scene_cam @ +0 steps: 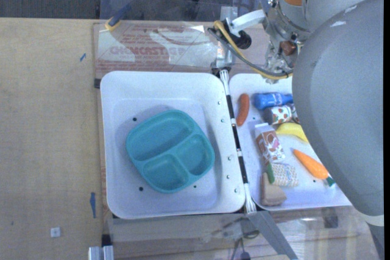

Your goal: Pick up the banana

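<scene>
You're looking at bare bench (42,131) on the far left, nothing of yours there. Moving right, the left bin (109,131) is holding just a teal divided plate (170,150), so keep going.

Crossing the seam into the right bin (242,81), you're passing a small carrot (243,108) lying along the near wall, then a brown-and-white carton (269,144), with a blue packet (272,100) above it.

Now your target: the banana (291,131) is lying in the right bin, just right of the carton's top end and below the blue packet. You're only seeing its left part, a short yellow stretch. The rest is running under the arm (347,100), which is covering that side of the bin. A larger carrot (311,165) is sitting just below it.

The gripper (281,58) is hanging above the bin's far edge, apart from the banana, with nothing in it that I can see. Whether it's released or clenched, I can't tell from here.

On handling, I'm judging this a light thing with a smooth, curved skin, so it's likely slipping if you're pinching near a tapered end. If it's a real one, it's bruising under a hard squeeze. You're wanting to close across the thick middle, square to its length. The neighbours are crowding it, so you're coming down with little room on the carton side.
</scene>
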`<state>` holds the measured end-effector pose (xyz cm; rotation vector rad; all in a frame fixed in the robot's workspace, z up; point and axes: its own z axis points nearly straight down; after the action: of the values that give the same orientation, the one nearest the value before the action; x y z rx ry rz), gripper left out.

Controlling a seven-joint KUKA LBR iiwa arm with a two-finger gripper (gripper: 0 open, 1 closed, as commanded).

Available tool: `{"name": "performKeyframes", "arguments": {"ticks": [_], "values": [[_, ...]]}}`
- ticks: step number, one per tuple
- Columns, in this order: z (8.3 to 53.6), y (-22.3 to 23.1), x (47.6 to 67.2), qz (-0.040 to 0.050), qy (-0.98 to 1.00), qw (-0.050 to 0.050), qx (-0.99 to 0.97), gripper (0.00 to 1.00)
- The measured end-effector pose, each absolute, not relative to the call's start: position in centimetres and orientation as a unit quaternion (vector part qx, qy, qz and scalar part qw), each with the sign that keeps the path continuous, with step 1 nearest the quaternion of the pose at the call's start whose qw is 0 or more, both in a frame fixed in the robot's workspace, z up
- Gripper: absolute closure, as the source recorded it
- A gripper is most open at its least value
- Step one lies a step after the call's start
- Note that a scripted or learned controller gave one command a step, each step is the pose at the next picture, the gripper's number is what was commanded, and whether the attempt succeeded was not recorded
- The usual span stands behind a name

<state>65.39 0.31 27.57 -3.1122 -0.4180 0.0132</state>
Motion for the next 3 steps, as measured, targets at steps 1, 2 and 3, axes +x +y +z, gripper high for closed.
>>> {"name": "performKeyframes", "arguments": {"ticks": [1, 2, 3], "values": [[18.4, -6.6, 63.8, 0.0032, -0.129, 0.001, -0.992, 1.00], [33.3, -5.0, 63.9, 0.0002, -0.100, 0.000, -0.995, 1.00], [34.2, 1.7, 62.7, 0.0000, -0.100, 0.000, -0.995, 1.00]]}}
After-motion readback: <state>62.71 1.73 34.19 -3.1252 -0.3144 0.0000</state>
